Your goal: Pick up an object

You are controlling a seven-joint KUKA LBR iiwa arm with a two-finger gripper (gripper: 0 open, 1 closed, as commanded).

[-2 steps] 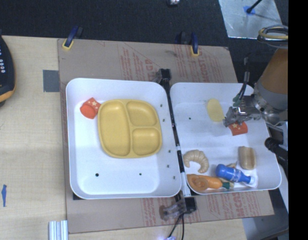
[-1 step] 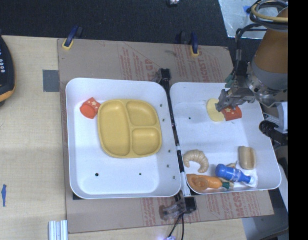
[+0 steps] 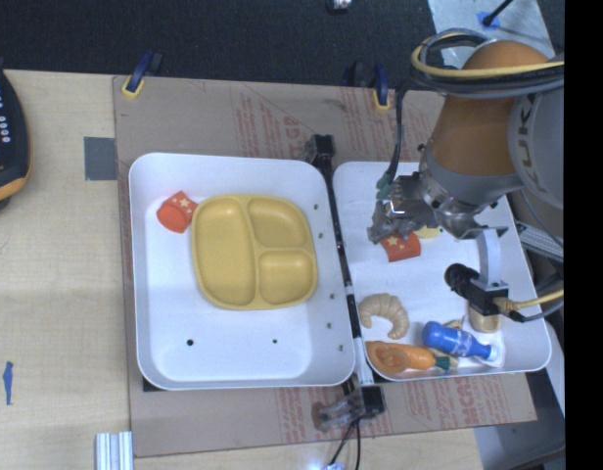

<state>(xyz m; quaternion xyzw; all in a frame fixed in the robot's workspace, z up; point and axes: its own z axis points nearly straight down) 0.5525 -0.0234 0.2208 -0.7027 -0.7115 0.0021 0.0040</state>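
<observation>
Gripper low in the right bin, red block just beside it.

We find the gripper (image 3: 394,218) down in the upper left part of the right bin (image 3: 522,262); whether it is apart or together we cannot tell from this slant. The red block (image 3: 402,247) lies just below and slightly right of it in the camera view, near or touching its lower edge, and nothing shows as held. We judge this block the likeliest pick. A croissant (image 3: 384,312), a blue bottle (image 3: 458,342) and an orange dish (image 3: 399,358) lie further toward the bin's near edge. In the left bin (image 3: 155,292) sit a yellow divided tray (image 3: 254,251) and a red piece (image 3: 175,211).
</observation>
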